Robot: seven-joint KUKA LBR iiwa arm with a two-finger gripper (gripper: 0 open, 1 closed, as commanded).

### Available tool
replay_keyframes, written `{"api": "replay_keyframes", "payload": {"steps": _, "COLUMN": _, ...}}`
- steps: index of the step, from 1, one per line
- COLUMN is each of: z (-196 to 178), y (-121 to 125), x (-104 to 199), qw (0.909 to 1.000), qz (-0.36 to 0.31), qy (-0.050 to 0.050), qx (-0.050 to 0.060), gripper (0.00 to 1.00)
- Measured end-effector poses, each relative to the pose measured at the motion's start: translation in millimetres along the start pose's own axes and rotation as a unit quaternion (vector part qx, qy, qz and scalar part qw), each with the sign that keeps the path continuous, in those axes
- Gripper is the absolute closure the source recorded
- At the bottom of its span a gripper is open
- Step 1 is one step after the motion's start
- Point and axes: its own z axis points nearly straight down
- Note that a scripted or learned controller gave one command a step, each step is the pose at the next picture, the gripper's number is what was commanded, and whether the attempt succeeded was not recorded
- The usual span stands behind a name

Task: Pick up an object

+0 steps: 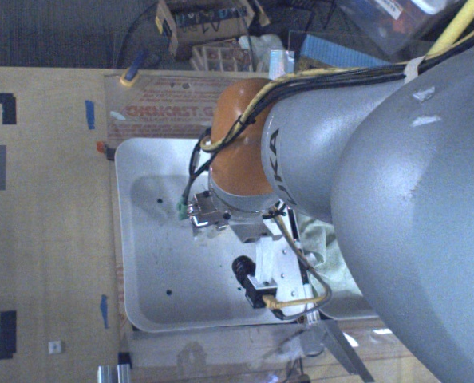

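Note:
My gripper [194, 216] hangs low over the left white bin [124, 238], near its middle, with the grey arm and its orange band covering much of the bin's right side. A small green thing [179, 207] shows right at the gripper's left edge; whether it sits between the fingers cannot be made out. A pale, crumpled cloth-like thing [326, 244] lies to the right of the gripper, mostly hidden under the arm.
The bin floor left of and in front of the gripper is bare white with two tiny dark specks [168, 293]. A cardboard sheet with red print [161, 110] lies behind the bin. Blue tape marks [89, 114] dot the wooden bench on the left.

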Motion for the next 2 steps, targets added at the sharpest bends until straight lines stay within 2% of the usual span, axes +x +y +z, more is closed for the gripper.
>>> {"api": "replay_keyframes", "payload": {"steps": 1, "z": 71, "y": -11, "x": 25, "qw": 0.9941, "qz": -0.109, "qy": 0.001, "qx": 0.002, "gripper": 1.00}}
{"api": "replay_keyframes", "payload": {"steps": 2, "z": -24, "y": -4, "x": 24, "qw": 0.9941, "qz": -0.108, "qy": 0.000, "qx": 0.000, "gripper": 1.00}}
